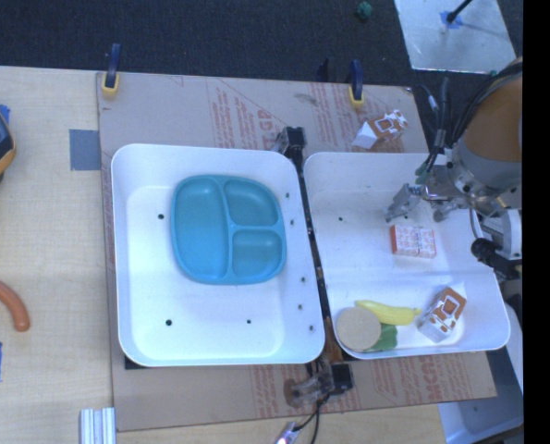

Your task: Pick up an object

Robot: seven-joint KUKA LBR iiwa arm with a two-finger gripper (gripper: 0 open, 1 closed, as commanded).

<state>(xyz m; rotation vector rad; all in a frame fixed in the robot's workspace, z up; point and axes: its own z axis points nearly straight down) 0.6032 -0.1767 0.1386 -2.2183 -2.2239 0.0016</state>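
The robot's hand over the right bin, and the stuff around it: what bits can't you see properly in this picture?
- Gripper: too small and blurred in the camera view to tell whether it grips anything.
- Arm: cut off by the right edge.
- Green item: mostly hidden under the round disc and the banana.
- Print on the orange-and-white packet: too small to read.

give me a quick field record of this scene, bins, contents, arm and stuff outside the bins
left bin: holds a blue divided plate
right bin: holds an orange-and-white packet, a yellow banana-like item, a round tan disc with something green beside it, a small carton near the front right corner
gripper: over the right bin's back part, just behind the orange-and-white packet; nothing seen held
outside bins: toy sausage on the bench at left, small packet behind the right bin
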